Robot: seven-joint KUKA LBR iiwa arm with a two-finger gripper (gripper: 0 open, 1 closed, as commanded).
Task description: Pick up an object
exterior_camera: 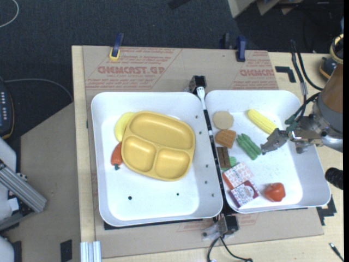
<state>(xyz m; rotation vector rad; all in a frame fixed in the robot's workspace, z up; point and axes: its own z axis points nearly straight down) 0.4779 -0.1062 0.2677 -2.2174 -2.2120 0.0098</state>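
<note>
Brown cardboard (163, 64) lines the bench beneath two white bins, dark carpet (82, 10) beyond. We note a yellow divided tray (158, 144) in the left bin (103, 162), over a red pepper (116, 155). In the right bin (283, 100) lie a corn cob (261, 120), green beans (248, 145), a cookie (222, 119), snack packets (240, 183) and a tomato (275, 191). The gripper (271, 142) hangs just beside the beans, grasping nothing; we cannot tell its opening.

Two white bins (103, 146) sit on tan cardboard (163, 64) with red lettering, holding a mustard-yellow divided tray (158, 144), an orange-red pepper (116, 155), a yellow corn cob (262, 120), green beans (248, 145), a red tomato (275, 191) and a red-and-white packet (240, 182).
</note>
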